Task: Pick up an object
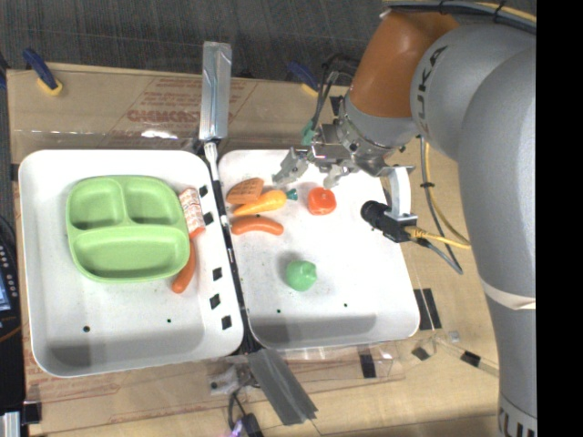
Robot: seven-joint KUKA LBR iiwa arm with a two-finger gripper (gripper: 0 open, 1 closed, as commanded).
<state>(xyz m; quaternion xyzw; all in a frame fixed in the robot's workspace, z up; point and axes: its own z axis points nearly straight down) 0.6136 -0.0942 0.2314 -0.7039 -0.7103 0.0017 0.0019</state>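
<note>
The right bin holds a brown bun-like piece, an orange carrot, a red-orange sausage, a small red piece and a green round piece. My gripper hangs over the bin's far edge, just above the red piece and right of the bun. It is open: the fingers are spread with nothing between them. A small teal bit lies below the left finger.
The left bin carries a green divided plate, a small labelled cylinder and an orange sausage along its right side. A metal divider bar runs between the bins. The arm's bulk covers the right side.
</note>
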